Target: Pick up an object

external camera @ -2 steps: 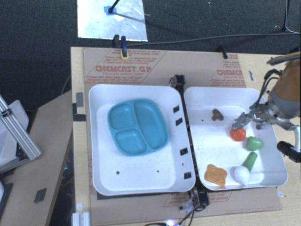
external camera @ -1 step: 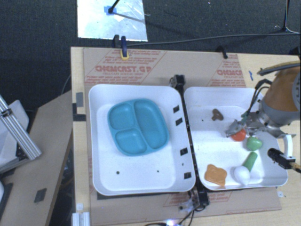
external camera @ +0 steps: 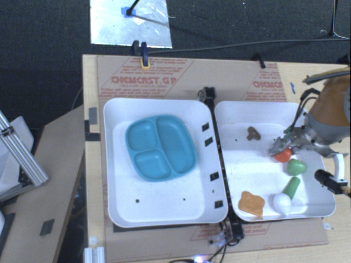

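The right bin (external camera: 247,169) holds several small objects. A red-orange object (external camera: 283,156) lies toward its right side, and my gripper (external camera: 280,146) sits directly over its upper edge, touching or nearly touching it. A green object (external camera: 296,166) lies just below and to the right of the red one. Below that lies a green and white bottle-shaped object (external camera: 287,195). An orange flat object (external camera: 252,203) rests at the bin's front edge. A small brown object (external camera: 253,133) lies near the back of the bin, left of the gripper.
The left bin (external camera: 159,201) holds a blue divided plate (external camera: 160,147). A black divider with clips (external camera: 216,158) runs between the bins. The arm's grey body with its orange band (external camera: 332,111) hangs over the right bin's right rim. Cardboard (external camera: 164,78) lies behind the bins.
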Controlling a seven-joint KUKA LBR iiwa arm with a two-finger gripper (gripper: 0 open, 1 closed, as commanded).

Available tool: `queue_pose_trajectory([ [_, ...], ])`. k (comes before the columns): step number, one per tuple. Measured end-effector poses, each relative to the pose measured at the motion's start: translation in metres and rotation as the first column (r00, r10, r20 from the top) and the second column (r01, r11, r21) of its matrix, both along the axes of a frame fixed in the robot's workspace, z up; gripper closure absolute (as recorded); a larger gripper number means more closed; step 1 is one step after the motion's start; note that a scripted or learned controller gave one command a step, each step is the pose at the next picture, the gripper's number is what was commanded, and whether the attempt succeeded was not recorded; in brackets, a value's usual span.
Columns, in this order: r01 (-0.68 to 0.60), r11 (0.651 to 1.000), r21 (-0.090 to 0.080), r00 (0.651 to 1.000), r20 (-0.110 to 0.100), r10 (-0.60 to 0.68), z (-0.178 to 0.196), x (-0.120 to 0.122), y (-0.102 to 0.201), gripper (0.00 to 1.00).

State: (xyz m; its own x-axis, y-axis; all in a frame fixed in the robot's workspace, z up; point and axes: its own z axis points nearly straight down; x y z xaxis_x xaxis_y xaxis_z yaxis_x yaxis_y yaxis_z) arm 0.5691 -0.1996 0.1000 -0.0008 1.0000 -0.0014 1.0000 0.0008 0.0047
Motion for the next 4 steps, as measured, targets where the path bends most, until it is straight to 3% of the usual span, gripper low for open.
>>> queue_pose_trajectory([
  [2, -0.004, 1.0, -0.002, 1.0, 0.004, 0.004, 0.129, 0.008, -0.003, 1.0],
  [3, -0.004, 1.0, 0.0, 1.0, -0.001, 0.004, 0.127, 0.009, -0.003, 1.0],
  [4, -0.009, 1.0, 0.003, 1.0, -0.002, 0.009, 0.136, 0.001, 0.054, 1.0],
])
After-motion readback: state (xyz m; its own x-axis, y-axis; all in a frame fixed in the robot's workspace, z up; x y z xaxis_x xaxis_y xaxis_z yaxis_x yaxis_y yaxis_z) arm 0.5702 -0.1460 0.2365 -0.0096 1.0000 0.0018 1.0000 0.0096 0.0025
